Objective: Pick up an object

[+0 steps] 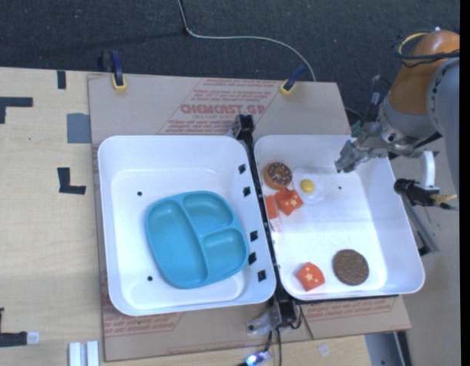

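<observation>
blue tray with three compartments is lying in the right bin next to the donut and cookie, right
Not quite. The camera view shows the blue tray with its three compartments lying in the left bin, alone. The donut and the cookie are in the right bin, across the divider from it.

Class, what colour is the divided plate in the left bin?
Light blue plate, seen in the camera view.

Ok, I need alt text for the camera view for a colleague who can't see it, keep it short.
The grey arm's gripper hovers over the back of the right white bin, which holds a sprinkled brown donut, a fried egg, two red blocks and a round brown cookie. The left white bin holds a blue divided plastic plate.
</observation>
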